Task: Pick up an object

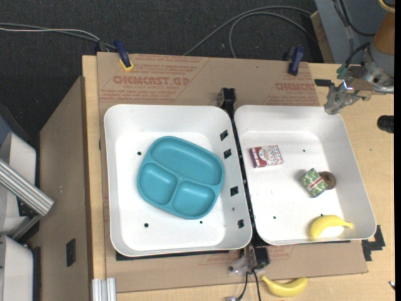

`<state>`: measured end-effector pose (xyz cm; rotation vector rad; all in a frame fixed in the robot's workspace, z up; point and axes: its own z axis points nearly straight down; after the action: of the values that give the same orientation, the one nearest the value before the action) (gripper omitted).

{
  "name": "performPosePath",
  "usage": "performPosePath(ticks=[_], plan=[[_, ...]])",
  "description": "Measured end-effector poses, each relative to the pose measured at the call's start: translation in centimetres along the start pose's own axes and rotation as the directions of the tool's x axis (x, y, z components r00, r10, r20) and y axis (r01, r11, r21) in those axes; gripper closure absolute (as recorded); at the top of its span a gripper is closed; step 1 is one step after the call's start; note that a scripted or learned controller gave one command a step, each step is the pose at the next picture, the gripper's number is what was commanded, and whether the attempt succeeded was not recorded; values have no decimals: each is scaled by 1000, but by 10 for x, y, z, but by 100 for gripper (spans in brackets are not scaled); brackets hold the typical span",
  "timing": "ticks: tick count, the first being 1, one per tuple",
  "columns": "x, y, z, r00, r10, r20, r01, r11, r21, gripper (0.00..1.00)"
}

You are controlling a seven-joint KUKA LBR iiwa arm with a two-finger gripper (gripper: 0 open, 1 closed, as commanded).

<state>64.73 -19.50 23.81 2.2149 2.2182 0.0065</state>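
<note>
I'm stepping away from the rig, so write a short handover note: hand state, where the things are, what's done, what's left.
Hand: above the far right corner of the right bin, holding nothing.
Right bin: small carton near the middle, green packet to its right, banana in the near corner.
Left bin: teal divided plate.
A second banana lies on the bench outside the bins.
Done: nothing picked yet.
Left: move over an object, grasp and lift it.

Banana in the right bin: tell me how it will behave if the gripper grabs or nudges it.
The banana is curved and smooth, so it may pivot or slip from two fingers. It lies by the right bin's front wall, which probably limits sliding. It looks like a light toy; that is uncertain.
</note>
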Motion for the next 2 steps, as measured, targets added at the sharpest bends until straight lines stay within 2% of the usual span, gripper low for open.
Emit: performPosePath(ticks=[1,2], plan=[[48,-20,11,1000,-2,-4,3,1000,11,100],[96,-50,11,1000,-2,-5,2,1000,12,100]])
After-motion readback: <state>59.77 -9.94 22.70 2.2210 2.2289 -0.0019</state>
